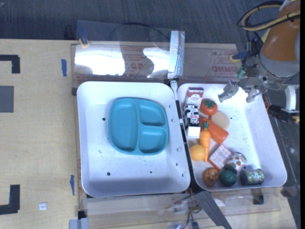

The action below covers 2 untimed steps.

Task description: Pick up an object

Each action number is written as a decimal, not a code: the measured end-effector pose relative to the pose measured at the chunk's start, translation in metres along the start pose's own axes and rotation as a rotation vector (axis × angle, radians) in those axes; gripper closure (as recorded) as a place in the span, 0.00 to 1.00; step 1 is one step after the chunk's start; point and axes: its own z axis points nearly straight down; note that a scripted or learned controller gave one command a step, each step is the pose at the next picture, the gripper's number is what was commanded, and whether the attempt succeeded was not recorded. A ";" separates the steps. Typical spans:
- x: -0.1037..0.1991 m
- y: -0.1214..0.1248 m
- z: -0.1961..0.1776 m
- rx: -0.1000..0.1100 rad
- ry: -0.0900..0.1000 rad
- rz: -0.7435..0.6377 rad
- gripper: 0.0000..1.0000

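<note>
So we're looking down at the tabletop point(33, 142) with the two white bins sitting side by side. The left bin point(90, 166) is carrying a blue divided plate point(138, 126), which is lying flat around the middle of it.

The right bin point(267, 142) is where all the small stuff is piling up, mostly along its left side and bottom edge. Going by the clock on that bin: at about 11 o'clock a small carton point(193, 108) with a red top and a cow print is lying next to the bin wall, and a tomato point(208, 107) is sitting just beside it on the right. Below that, a carrot point(205, 140) is pointing down toward 6, with an orange wedge-shaped piece point(218, 132) touching it. A lemon point(197, 152) is resting at about 8 o'clock, near a little red and white packet point(219, 156). Along the bottom, around 6 to 5 o'clock, we're seeing a brown round fruit point(210, 176), a dark green round thing point(228, 177) and a can point(252, 176) lying on its side.

The arm point(282, 42) is reaching in from 2 o'clock, and its gripper point(239, 90) is hovering over the bin's top edge at about 1 o'clock, well apart from the pile. The jaws are looking spread, with nothing between them.
</note>
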 end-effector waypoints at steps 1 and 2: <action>0.000 0.001 -0.011 -0.005 -0.001 0.000 1.00; -0.033 -0.043 -0.022 -0.001 -0.001 -0.068 1.00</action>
